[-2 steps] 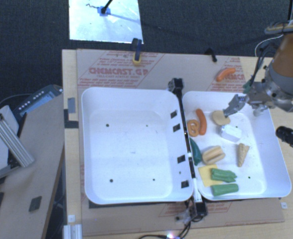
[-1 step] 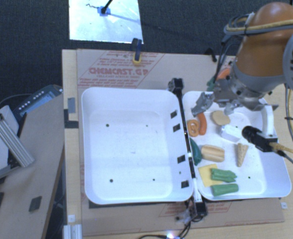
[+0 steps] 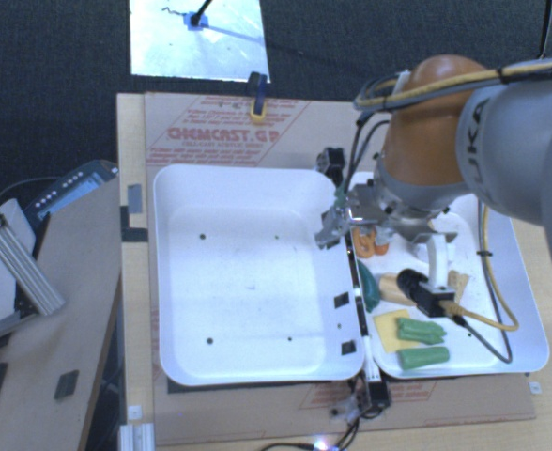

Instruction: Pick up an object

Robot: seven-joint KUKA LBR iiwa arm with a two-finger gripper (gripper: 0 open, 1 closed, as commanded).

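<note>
Step in hand, by judgement: the approach for a grasp, with nothing seen held. Nearest in the right bin (image 3: 525, 341) lie two green rods (image 3: 421, 331), side by side, close against a flat yellow block (image 3: 387, 325) on their left. Farther in, a dark green piece (image 3: 368, 289) lies by that bin's left wall. Beyond it an orange object (image 3: 371, 243) stands just beside the gripper (image 3: 349, 222), on its near right. The gripper hangs over the wall shared with the left bin (image 3: 248, 280). Whether it is spread or closed cannot be told. The orange object is the likeliest target. The next move calls for a small shift right and nearward, then a descent squarely over it.
</note>
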